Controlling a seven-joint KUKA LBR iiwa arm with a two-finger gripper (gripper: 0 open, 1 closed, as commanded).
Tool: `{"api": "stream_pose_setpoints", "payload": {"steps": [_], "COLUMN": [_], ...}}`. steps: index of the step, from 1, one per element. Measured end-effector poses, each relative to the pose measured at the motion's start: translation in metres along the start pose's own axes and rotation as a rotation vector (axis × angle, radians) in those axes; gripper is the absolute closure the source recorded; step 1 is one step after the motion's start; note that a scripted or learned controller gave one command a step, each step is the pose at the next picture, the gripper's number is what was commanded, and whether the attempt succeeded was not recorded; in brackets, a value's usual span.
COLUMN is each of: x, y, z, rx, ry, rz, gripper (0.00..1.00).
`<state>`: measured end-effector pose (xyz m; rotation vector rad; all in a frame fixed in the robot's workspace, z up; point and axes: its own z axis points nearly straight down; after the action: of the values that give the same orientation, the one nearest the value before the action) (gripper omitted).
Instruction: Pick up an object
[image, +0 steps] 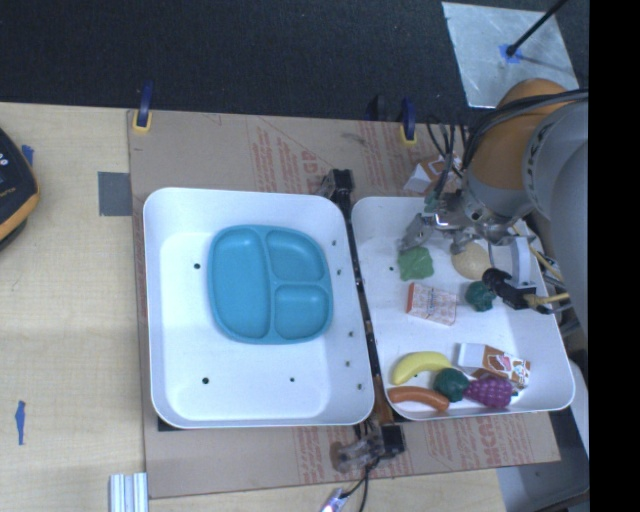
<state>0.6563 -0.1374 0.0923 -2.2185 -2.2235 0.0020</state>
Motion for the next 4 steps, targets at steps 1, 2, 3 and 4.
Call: {"api": "stream_pose_setpoints", "payload": {"steps": [1, 2, 3, 4], "x": [0.020, 0.018, 0.020, 0.010], "y": [0.000, 0.000, 0.000, 0.000], "z": [0.000, 0.000, 0.000, 0.000], "rx": [0.003, 0.002, 0.003, 0.001], "ry": [0.001, 0.001, 0.001, 0.000], "rz": [-0.003, -0.001, -0.002, 0.000], "gripper": [0.00, 0.00, 0.00, 0.00]}}
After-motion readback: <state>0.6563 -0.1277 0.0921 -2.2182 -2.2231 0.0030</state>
